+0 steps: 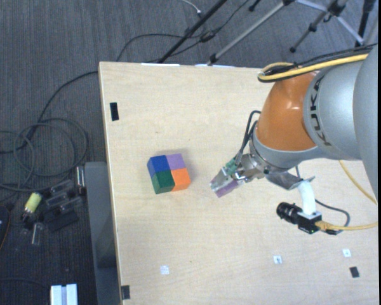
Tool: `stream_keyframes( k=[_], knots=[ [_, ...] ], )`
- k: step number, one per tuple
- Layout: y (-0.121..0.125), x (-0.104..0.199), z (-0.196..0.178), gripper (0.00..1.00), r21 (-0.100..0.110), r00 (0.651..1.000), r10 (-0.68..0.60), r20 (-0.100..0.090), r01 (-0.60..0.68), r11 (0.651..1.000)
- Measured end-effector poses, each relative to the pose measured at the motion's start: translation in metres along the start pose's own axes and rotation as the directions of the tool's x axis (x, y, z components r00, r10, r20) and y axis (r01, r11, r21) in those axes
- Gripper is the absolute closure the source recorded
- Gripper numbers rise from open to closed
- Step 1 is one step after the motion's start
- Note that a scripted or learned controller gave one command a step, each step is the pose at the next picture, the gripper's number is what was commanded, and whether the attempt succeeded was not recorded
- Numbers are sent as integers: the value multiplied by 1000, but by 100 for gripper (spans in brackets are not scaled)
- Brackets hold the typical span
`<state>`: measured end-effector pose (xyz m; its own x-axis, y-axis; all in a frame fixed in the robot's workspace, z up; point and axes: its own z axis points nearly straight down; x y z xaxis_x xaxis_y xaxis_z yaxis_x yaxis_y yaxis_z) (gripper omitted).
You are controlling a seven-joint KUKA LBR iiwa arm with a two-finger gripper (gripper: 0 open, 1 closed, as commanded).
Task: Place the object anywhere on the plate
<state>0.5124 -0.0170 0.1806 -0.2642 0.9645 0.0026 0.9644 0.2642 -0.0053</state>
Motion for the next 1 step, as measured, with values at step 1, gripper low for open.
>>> stream_keyframes(
  k=[1],
  knots=[
    [0, 0, 0, 0, -1, 1000, 0, 0, 0, 1000]
  ],
)
